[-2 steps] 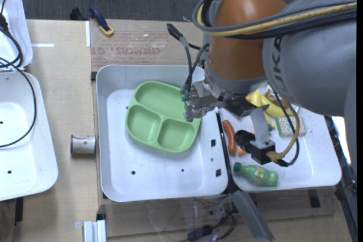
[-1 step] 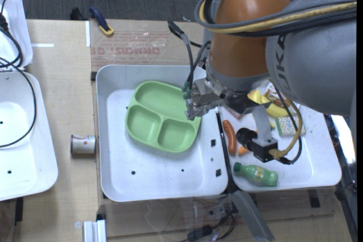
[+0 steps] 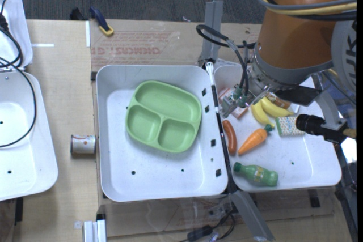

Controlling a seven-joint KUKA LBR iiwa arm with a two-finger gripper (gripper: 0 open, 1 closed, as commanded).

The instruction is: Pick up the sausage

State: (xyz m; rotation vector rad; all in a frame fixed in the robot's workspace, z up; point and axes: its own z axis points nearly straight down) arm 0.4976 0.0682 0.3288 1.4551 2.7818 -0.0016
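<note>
The sausage [image 3: 229, 136] lies in the right bin [image 3: 317, 175], close against its left wall, long axis running roughly up and down the view. It looks like a small toy piece, so probably light and fairly stiff, with a smooth rounded skin that could roll or slip out of a pinch. The middle of its length seems the best place to grip, fingers closing across the narrow width; the side facing the wall leaves little room for a finger, which is the main risk.

Just to its right lies a carrot [image 3: 253, 141], tilted, its tip near the sausage's lower half but apparently not touching. Further right are a banana [image 3: 264, 110] and a small speckled block [image 3: 288, 124]. A green bottle [image 3: 257, 174] lies on its side below, clear of the sausage. A red-and-white packet [image 3: 238, 109] sits just above the sausage's upper end.

The gripper [image 3: 235, 99] hangs over that packet, above and slightly right of the sausage, not touching it. Whether its pincer is wide or narrow I cannot tell; the wrist and cables hide it. Nothing is visibly held.

The left bin [image 3: 108, 139] holds a green plate [image 3: 164, 116], well apart. A small can [image 3: 83, 144] lies on the bench outside it.

To reach the sausage the gripper would likely need to come down the view and a little left
</note>
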